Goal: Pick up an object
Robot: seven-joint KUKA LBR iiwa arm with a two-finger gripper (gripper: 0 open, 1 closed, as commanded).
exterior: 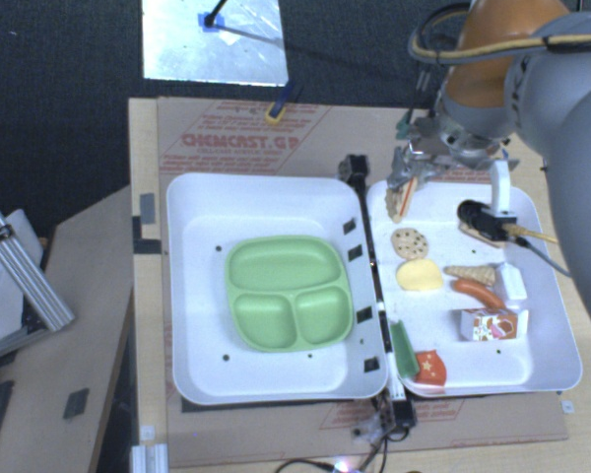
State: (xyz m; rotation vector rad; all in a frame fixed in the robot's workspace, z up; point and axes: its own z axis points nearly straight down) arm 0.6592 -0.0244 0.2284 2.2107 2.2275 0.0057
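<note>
The fingers (407, 177) are hanging narrow over the far corner of the right bin (552, 363), pinching the top of a striped strip (405, 201) that is dangling just beneath them. The lift is going to need a straight, slow rise, keeping the pinch firm so the strip is not slipping out. Just beyond the fingers toward me are lying one cookie (409, 241), one yellow lump (419, 276), one sausage (476, 292) and one carton (491, 324); off to their side, one green tray (286, 294) is sitting.

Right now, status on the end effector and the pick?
End effector at right bin's far-left corner, striped item at its tips. Grasp unconfirmed. Cookie just below.
</note>
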